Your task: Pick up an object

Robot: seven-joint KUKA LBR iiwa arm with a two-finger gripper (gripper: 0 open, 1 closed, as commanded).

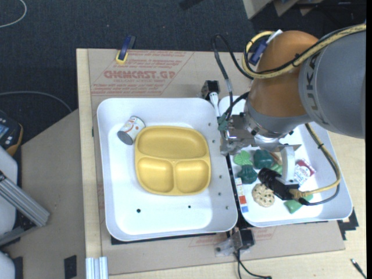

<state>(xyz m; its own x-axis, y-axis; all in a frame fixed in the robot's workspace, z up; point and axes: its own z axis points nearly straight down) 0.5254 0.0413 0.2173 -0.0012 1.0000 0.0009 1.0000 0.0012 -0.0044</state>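
Note:
My gripper (256, 153) hangs low over the left part of the right bin (332, 207), under the grey and orange wrist. It sits right above a cluster of green and teal toys (248, 171). The wrist hides where the gripper meets them, so I cannot see whether anything is held. A round speckled cookie (264, 196) lies just in front of the toys. A red and white packet (303, 170) lies to the right. A small green piece (294, 206) rests near the bin's front.
The left bin (109, 173) holds a yellow divided plate (172, 158) and a small tipped cup (130, 130) at its back left. A small printed card (242, 194) lies by the wall between the bins. Cables run behind the right bin.

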